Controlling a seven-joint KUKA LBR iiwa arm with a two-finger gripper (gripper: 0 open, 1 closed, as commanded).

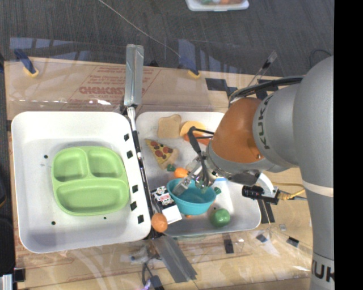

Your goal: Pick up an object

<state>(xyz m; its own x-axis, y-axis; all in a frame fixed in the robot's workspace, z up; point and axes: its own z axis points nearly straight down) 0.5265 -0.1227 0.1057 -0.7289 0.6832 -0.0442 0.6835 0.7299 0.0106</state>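
My gripper (196, 182) hangs low in the right bin (245, 220), right over the back rim of a teal bowl (195, 203). The grey arm with its orange band (241, 136) comes in from the right and covers the bin's right half. Around the bowl lie a green round fruit (220, 216), a small orange fruit (180, 173), a black-and-white carton (163, 196) and a white box (172, 214). Farther back are a pizza slice (161, 152), a piece of toast (169, 126) and a yellow-orange item (189, 130), partly hidden by the arm.
An orange ball (159, 222) rests at the right bin's front left corner. The left bin (28, 141) holds a green divided plate (89, 180). A metal bar (134, 76) rises from between the bins at the back. A tray (217, 4) sits at the top edge.
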